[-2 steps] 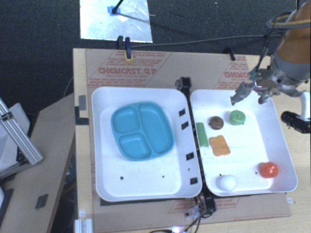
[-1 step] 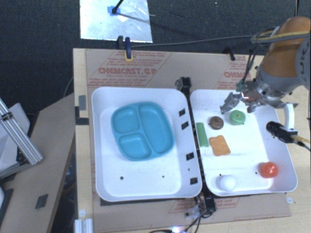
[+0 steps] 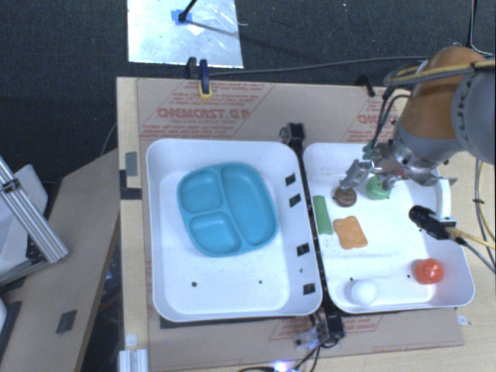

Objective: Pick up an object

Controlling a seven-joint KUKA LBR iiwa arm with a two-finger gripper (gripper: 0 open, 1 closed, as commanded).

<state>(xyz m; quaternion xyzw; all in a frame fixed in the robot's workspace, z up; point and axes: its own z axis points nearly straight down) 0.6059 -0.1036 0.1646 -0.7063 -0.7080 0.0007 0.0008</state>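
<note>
We read this as the approach-and-close step of a pick in the right bin [image 3: 465,285], with nothing lifted yet. The tool [image 3: 358,173] hangs low near the bin's 11 o'clock corner, just above a small brown round object [image 3: 345,198] and with a green round object [image 3: 378,187] touching or nearly touching it at its 3 o'clock side. Whether its fingers stand apart or together we cannot tell, because the metal parts blur into one another at this slant, and we see nothing clearly held between them. The other candidates lie apart from the tool: a green stick [image 3: 320,215] along the bin's 9 o'clock wall, an orange flat piece [image 3: 350,232] near the middle, a white ball [image 3: 363,291] at 6 o'clock and a red-orange ball [image 3: 428,270] toward 4 o'clock. The left bin [image 3: 167,285] holds a blue divided plate [image 3: 227,208], well away. To do this step well, we would commit to one target, probably the brown piece, centre the tool over it so the green neighbour is not nudged or pinched along with it, descend fully to the bin floor before closing, and lift straight up. The main risk, as we judge it, is a round object rolling out from under a slightly off-centre close.
</note>
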